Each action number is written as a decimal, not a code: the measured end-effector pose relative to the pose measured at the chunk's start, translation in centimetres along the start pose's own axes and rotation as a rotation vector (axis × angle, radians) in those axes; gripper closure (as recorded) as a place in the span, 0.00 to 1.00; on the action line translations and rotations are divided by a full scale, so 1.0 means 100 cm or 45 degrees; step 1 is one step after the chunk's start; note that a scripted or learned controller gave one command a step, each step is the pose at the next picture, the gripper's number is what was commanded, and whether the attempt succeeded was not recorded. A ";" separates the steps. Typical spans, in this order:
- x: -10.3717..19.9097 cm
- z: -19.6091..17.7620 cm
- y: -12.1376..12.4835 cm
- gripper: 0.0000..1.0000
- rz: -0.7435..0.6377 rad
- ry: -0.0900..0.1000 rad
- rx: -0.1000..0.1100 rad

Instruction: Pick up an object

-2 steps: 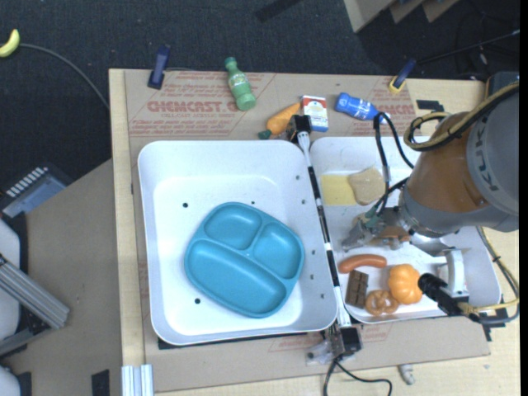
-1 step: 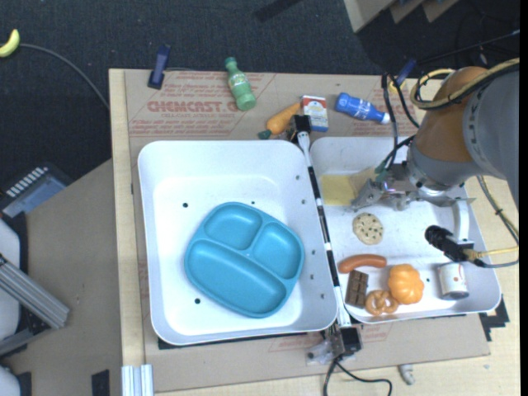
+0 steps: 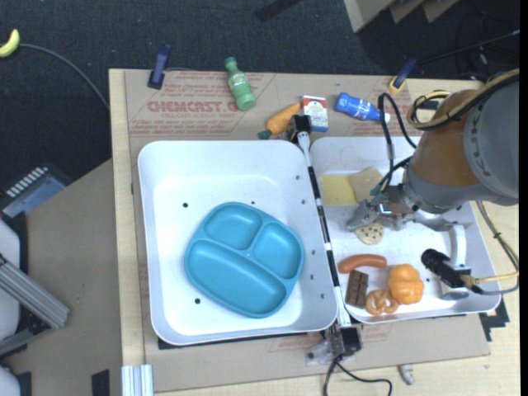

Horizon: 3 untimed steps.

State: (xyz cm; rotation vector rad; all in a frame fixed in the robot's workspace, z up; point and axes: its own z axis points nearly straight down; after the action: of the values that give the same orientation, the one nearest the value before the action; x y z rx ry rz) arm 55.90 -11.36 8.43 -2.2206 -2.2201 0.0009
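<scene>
Pincer: the pincer (image 3: 375, 214) hangs low in the right bin (image 3: 346, 151), near its middle. From here I cannot tell whether it is spread or pressed together, and I see nothing held in it.
Arm: one grey arm (image 3: 450, 151) with an orange band, reaching in from the right over the right bin.
Nearest thing: one round speckled cookie (image 3: 371, 234), lying on the bin floor just beside the pincer's tip on the near side. Whether they touch I cannot say.
Behind the pincer: one yellow slice (image 3: 335, 190) lying flat, with one paler tan piece (image 3: 365, 183) against its right edge.
Near end of the bin: one sausage (image 3: 363, 263), one orange pumpkin (image 3: 405, 283), one brown bar (image 3: 356, 287) and one pretzel (image 3: 380, 303), all clustered close together.
Count in the right bin: seven loose things, all resting on the bin floor.
Left bin: the left bin (image 3: 206, 172) holds one blue plate (image 3: 243, 258) with three compartments.
Bins: two, side by side on the counter (image 3: 132, 221).
Far edge of the counter: one green bottle (image 3: 240, 85), one carrot (image 3: 283, 119), one small carton (image 3: 314, 112) and one blue bottle (image 3: 356, 106) on its side. That makes four.
</scene>
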 end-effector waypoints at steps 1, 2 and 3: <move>0.018 0.000 -0.015 0.00 -0.001 0.001 0.000; 0.018 0.000 -0.022 0.00 0.000 0.000 0.001; 0.016 0.000 -0.016 0.00 0.000 -0.001 -0.003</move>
State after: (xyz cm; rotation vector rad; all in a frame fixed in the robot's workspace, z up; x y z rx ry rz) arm 54.34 -9.76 8.43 -2.2223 -2.2215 -0.0005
